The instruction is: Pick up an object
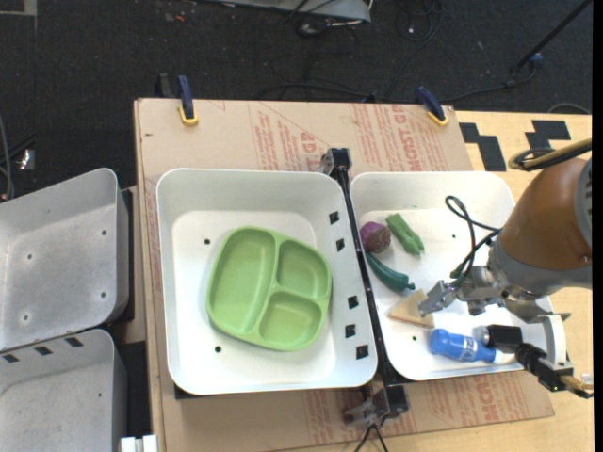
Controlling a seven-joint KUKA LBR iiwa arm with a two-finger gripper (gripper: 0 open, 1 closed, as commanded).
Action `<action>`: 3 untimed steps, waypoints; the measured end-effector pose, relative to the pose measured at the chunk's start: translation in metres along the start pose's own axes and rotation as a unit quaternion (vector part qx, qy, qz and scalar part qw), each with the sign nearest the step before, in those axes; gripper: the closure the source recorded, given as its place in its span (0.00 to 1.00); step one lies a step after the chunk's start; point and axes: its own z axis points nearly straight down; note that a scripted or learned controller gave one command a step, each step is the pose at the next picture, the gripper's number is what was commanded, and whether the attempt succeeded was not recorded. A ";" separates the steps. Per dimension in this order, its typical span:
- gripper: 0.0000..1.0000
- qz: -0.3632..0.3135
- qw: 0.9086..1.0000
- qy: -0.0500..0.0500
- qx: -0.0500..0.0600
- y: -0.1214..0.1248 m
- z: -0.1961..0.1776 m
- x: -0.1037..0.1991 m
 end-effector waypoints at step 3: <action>1.00 -0.002 1.000 -0.001 -0.003 -0.008 -0.122 0.005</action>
